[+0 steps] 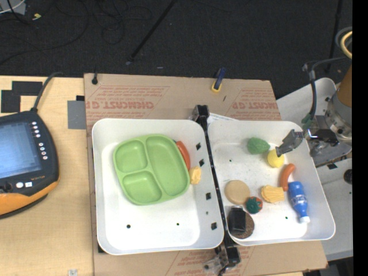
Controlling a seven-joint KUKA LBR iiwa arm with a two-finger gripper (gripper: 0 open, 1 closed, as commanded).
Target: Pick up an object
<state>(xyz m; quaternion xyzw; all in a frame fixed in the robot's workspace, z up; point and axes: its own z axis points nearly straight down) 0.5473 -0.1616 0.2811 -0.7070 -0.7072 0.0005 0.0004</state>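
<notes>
Dark metal pincer [286,145] hanging over the glossy right bin [322,226], just beside a rounded yellow lemon [275,159]; finger spread impossible to tell. Smooth green three-compartment plate [152,169] in the left bin [109,223].

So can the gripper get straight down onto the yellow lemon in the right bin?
Probably yes. The gripper hangs just beside the yellow lemon, nothing lies on top of it, and the green toy and orange sausage sit slightly apart.

Teach pendant [23,163] on wooden bench left; cardboard sheet [172,99] under bins; black cables [86,16] behind.
</notes>
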